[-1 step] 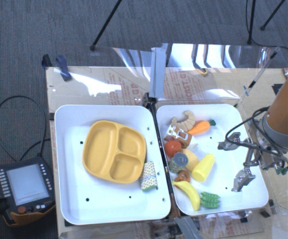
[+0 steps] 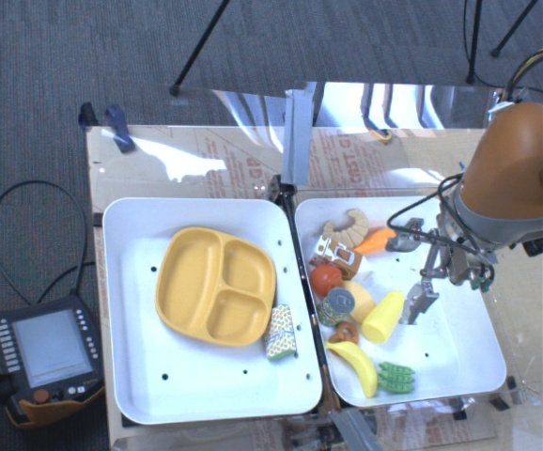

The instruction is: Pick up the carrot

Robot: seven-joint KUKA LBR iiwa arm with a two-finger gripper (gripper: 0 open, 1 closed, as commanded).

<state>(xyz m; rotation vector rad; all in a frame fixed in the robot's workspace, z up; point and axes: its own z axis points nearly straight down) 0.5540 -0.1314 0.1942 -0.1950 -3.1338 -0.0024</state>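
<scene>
Orange carrot (image 2: pixel 376 241) half-hidden behind toys (image 2: pixel 340 252).

My arm (image 2: pixel 511 172) is cut off by the edge at 3 o'clock. The carrot (image 2: pixel 377 241) is partly tucked behind the toys at its 9 o'clock. My fingertips look too blurry to tell.

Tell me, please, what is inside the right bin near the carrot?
In the right bin, the carrot lies beside a croissant and a small toy. A tomato sits below them. The carrot's right end is covered by a black cable.
</scene>
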